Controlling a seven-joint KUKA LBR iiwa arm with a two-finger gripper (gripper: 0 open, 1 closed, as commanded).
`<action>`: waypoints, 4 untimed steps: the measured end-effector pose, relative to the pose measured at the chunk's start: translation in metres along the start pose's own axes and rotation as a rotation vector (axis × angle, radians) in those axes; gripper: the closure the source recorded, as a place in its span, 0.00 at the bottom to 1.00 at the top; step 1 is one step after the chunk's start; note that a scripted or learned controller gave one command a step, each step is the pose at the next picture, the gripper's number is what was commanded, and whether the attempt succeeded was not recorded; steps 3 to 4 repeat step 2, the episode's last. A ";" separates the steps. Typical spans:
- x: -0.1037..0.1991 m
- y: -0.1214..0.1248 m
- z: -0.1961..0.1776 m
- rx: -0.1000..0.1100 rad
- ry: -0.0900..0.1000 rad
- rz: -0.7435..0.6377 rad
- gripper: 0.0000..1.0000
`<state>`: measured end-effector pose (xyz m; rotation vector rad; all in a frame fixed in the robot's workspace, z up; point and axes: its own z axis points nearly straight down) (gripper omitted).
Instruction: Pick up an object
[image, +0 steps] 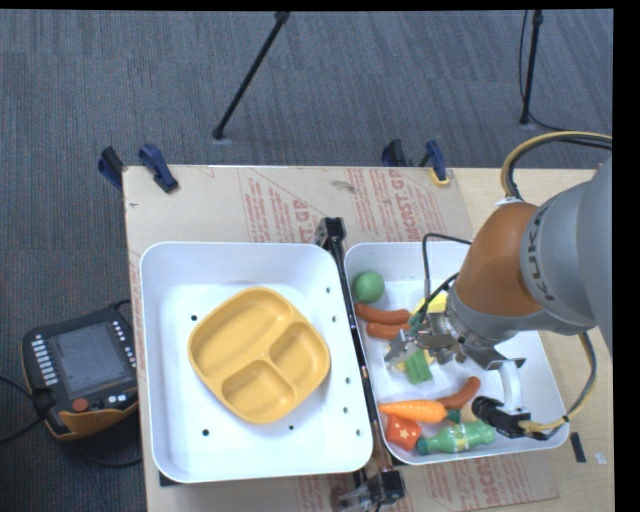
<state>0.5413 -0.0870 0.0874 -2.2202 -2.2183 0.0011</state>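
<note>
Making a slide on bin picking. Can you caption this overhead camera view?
KUKA arm's gripper reaches into the right bin of toy food; yellow divided plate sits in the left bin.

Grey arm, orange wrist band

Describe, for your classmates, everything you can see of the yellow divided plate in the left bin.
The yellow divided plate looks like smooth moulded plastic, a rounded square with three shallow compartments set apart by raised ridges. It lies flat, right way up, turned at a slant, near the middle of the left bin. It rests on the bin's white floor and touches nothing else.
</note>
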 end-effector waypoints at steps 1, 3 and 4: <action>0.000 0.000 -0.009 0.003 0.002 0.005 1.00; 0.029 -0.005 -0.158 -0.004 -0.002 -0.002 1.00; 0.029 -0.005 -0.158 -0.004 -0.002 -0.002 1.00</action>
